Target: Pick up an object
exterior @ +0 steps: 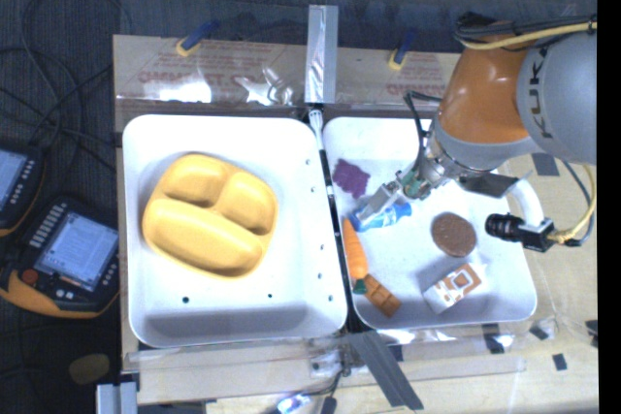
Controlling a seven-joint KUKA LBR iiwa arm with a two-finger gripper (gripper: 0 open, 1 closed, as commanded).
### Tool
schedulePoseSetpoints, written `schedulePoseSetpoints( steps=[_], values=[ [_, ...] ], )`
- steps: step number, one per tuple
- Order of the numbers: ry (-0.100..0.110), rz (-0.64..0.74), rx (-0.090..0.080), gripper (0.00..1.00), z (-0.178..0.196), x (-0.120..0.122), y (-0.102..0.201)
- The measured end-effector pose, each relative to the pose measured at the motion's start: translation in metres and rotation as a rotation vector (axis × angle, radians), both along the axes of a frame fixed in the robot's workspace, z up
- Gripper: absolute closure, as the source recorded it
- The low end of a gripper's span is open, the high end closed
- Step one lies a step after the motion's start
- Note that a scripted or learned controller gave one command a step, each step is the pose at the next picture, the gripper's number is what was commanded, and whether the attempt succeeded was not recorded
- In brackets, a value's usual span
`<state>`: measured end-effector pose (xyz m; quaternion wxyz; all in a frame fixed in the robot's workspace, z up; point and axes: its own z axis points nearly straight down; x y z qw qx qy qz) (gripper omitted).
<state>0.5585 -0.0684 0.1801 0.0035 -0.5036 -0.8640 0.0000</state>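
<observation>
You have the gripper (pixel 383 202) low in the right bin (pixel 519 305), reaching in from the right, and it sits over a small blue-and-silver object (pixel 386 216) — possibly a tube or packet, too small to name for certain. The object lies near the bin's middle, just right of the divider. From this slanted view you cannot tell whether the claw is apart, together, or clamped on anything, so do not count it as a hold.

Handling, as a judgement: the blue object looks light, and its glossy skin may be slippery; take it across its narrow width, near the middle, not at a tapered end.

Other candidates in the same bin:
- purple lump (pixel 351 176), up-left of the gripper, looks soft.
- brown disc (pixel 452 234), flat — hard to get fingers under.
- toy carrot (pixel 354 251), along the divider wall, little room on that side.
- small brown block (pixel 380 297) beside the carrot's lower end.
- white-and-orange box (pixel 453 286), near the front right, stiff, with clean flat sides.

Surface: smooth white plastic, shallow walls; items may slide when nudged. The left bin (pixel 146 305) holds a large yellow cushion-like form (pixel 208 211) taking up most of its floor.
</observation>
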Motion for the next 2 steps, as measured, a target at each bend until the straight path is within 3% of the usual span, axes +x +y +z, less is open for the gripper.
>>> schedulePoseSetpoints(
  steps=[1,2],
  values=[
    [-0.002,0.307,-0.003,0.00,0.010,0.069,-0.028],
    [-0.001,0.410,-0.001,0.00,0.000,0.049,0.020]
  ],
)
